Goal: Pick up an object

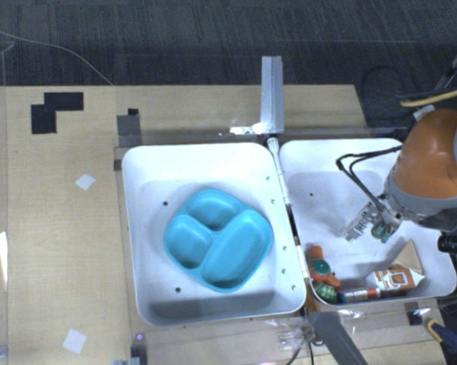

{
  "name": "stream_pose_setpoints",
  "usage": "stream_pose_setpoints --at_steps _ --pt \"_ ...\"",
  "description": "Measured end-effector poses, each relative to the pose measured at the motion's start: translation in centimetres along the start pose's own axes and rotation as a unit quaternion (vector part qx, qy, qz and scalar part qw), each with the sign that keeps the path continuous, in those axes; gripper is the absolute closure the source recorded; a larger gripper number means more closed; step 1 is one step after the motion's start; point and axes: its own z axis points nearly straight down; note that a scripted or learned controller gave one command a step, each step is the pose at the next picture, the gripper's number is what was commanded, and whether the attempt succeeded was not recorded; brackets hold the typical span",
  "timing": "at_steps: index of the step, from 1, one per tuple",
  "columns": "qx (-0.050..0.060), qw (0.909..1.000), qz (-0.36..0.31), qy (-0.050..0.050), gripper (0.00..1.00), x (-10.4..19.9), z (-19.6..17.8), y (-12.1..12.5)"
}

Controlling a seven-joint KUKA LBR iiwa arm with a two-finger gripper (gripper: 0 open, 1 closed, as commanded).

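metal tool (368, 225) over smooth white bin (320, 172)

Two shallow white bins side by side on a pale wooden bench (47, 251): left bin (144, 183) holding a blue three-compartment tray (218, 238) near its centre, right bin (320, 161) entered from 3 o'clock by the grey arm (436, 165) with its orange band. Gripper (368, 225) low over the right bin's floor, apart from the objects. Along that bin's 6 o'clock wall, an orange-and-green toy (319, 268), a marker (359, 294) and a small carton (399, 278).
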Motion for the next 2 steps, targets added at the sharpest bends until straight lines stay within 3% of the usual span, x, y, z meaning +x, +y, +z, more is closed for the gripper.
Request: stream_pose_setpoints --at_steps 1,2 --pt "0.005 0.999 -0.044 0.008 1.0 1.7 0.5 1.9" --pt "0.005 0.9999 0.009 0.008 1.0 -0.2 -1.1 2.8"
